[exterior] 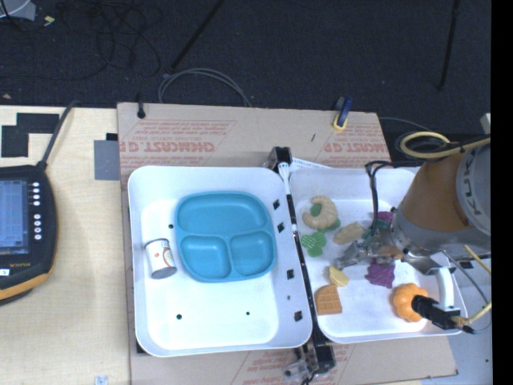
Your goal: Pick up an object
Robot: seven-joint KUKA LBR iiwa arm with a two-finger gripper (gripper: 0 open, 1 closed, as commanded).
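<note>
The gripper hangs low in the right bin among small toy foods; its opening cannot be told. A purple piece lies beside it, a smooth orange nearby.

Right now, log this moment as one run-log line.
arm: over right bin | tool: low among toy food, near purple piece | grasp: unconfirmed | left bin: blue tray, small can
</note>
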